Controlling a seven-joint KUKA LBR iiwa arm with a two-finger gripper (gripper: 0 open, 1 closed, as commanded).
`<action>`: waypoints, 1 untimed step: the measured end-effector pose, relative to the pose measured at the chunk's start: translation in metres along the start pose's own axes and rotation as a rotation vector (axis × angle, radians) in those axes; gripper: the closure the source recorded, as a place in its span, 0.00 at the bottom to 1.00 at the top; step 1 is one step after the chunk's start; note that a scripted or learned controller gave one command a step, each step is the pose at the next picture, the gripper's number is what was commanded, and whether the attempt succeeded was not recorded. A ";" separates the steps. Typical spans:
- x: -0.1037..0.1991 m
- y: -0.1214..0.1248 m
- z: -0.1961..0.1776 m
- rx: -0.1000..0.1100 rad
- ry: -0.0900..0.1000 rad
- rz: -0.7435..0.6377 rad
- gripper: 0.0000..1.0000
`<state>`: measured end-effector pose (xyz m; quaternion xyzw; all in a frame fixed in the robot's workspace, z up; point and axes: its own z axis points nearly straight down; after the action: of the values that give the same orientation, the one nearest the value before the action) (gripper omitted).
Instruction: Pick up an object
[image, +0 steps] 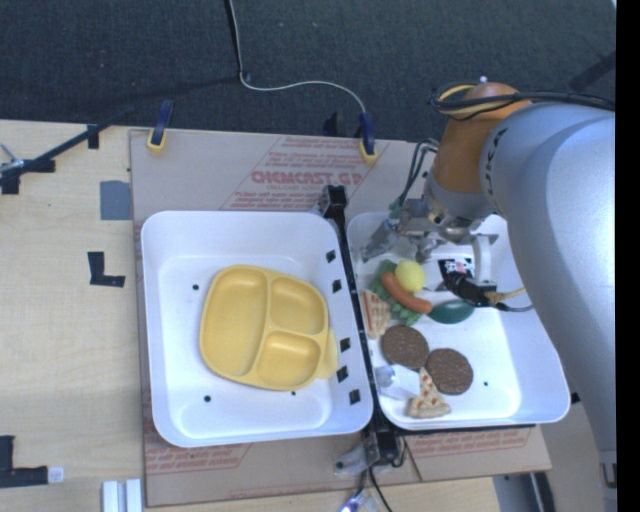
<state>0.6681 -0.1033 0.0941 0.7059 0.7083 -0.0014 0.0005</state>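
Yellow lemon (409, 274) lay just below the claw (420, 238) in the right bin (530, 375), among hot dog (406, 293), patties (405, 346) and pizza slice (428, 398); claw state indeterminable. Left bin (170, 300) held a yellow tray (262, 326)

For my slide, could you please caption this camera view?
Grey arm's end effector hovers over toy food in right white bin; yellow divided tray fills left bin.

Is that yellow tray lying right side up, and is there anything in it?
Right side up and empty: the yellow tray shows its three bare hollows facing upward, flat in the left bin.
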 end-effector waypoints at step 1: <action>-0.030 -0.052 0.010 0.001 0.002 0.006 0.00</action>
<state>0.6162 -0.1339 0.0846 0.7079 0.7063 -0.0010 -0.0005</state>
